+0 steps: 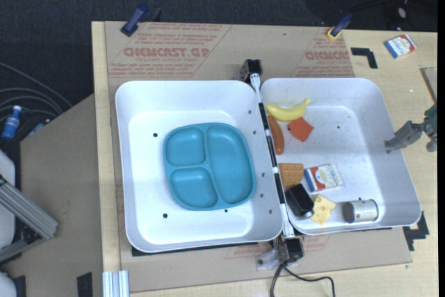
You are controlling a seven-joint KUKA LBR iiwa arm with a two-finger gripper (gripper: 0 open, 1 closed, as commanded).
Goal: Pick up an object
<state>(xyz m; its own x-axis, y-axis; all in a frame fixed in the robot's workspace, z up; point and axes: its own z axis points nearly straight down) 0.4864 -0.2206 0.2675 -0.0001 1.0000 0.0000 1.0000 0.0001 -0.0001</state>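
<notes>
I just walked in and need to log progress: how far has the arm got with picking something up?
Nothing looks done yet. The banana, carrot, orange block, small carton, cheese and can all lie in the right bin; the blue plate sits in the left bin. In hand: the gripper sits at the right bin's right rim, holding nothing visible. Left: reach, grasp, lift.

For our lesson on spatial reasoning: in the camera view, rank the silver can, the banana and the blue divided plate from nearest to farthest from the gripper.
From the gripper at the right bin's right rim:
1. Silver can, right bin's front corner.
2. Banana, right bin's back left.
3. Blue divided plate, in the left bin.
</notes>
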